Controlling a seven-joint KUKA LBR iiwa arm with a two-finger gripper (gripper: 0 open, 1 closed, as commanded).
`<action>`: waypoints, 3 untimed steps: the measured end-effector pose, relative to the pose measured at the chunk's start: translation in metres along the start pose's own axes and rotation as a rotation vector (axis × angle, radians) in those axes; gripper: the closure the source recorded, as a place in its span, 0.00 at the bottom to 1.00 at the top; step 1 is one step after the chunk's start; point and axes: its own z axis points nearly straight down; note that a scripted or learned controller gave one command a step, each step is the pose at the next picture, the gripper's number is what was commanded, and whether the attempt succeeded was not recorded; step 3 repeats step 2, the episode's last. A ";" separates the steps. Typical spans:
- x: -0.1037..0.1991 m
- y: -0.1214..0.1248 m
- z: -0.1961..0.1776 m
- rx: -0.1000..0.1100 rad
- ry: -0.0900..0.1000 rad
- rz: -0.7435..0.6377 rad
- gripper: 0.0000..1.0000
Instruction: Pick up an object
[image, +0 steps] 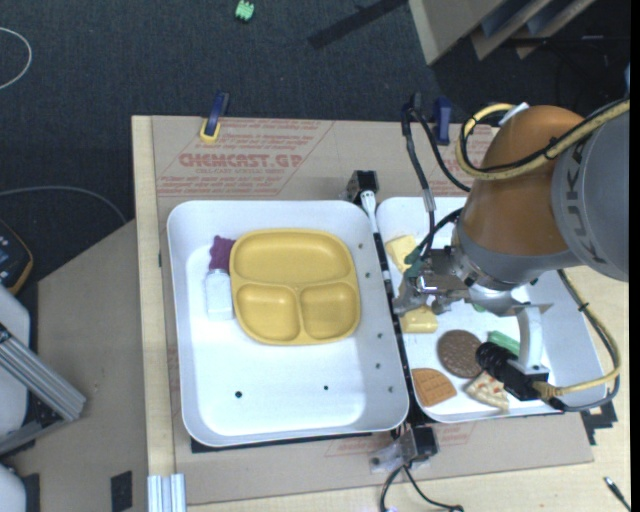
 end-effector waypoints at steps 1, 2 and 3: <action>-0.001 -0.007 -0.008 0.000 0.001 0.001 1.00; 0.013 -0.003 -0.003 0.001 0.000 -0.002 1.00; 0.013 -0.003 -0.003 0.001 0.000 -0.002 1.00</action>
